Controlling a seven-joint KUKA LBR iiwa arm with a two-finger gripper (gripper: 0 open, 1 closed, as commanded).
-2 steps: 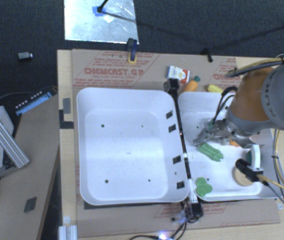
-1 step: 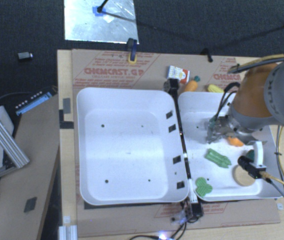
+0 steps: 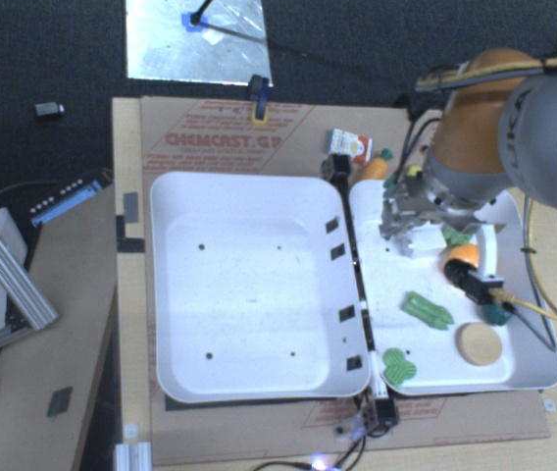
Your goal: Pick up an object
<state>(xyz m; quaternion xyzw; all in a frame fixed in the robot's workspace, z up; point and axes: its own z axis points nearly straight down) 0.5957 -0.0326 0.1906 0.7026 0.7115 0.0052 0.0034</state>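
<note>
Beside the left bin (image 3: 249,283), the right bin (image 3: 386,292) carries the small items on offer. A leafy green lump (image 3: 399,366) lies in its near-left corner, close against the dividing wall. The arm's gripper (image 3: 399,226) hangs low over the bin's upper-left part with nothing visibly in its hold; whether it is open or closed cannot be told from this angle. Below it and well apart lies the likeliest target, a long green piece (image 3: 426,310), flat on the bin floor with clear space all round. Its long axis runs from upper left down to lower right, and the lower-right end looks knobbier. It appears to be a light toy, probably stiff plastic or firm rubber, with a bumpy skin that should not slip much. The best hold is judged to be across its narrow middle, square to that axis. Further right are an orange piece (image 3: 463,255), partly hidden by the wrist, and a tan disc (image 3: 479,343) lying flat, which looks harder to pinch.
</note>
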